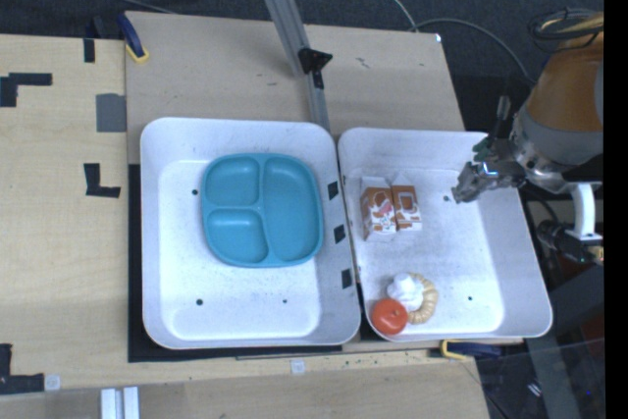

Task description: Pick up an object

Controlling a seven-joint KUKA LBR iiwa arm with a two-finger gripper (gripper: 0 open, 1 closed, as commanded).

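In the right bin (491, 240) lie two things. A brown and white packet (390, 209) rests near the bin's left wall, and a round pastry with white cream and a red-orange piece (404, 302) sits at the front left corner. My gripper (473, 182) hangs over the bin's upper right part, to the right of the packet and apart from it. Nothing shows between its fingers. The arm's grey and orange body (567, 108) comes in from the right.
The left bin (167, 211) holds a teal divided plate (262, 209). A grey metal post (285, 5) slants down to the gap between the bins. Cables run across the dark floor behind the bench.
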